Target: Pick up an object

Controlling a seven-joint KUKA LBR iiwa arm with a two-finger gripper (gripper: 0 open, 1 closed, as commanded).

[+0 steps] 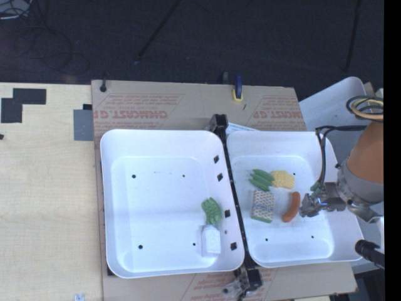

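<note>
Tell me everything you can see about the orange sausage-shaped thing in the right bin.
The orange sausage is a small, smooth, slightly curved toy, plastic-looking, redder toward its lower end. It lies flat on the right bin's floor, running top to bottom, just right of the speckled block with a small gap. The gripper sits close at its right; contact is unclear.

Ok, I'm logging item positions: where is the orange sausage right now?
The orange sausage lies in the right bin, right of the checkered sponge and below the yellow corn, with the gripper just to its right.
</note>
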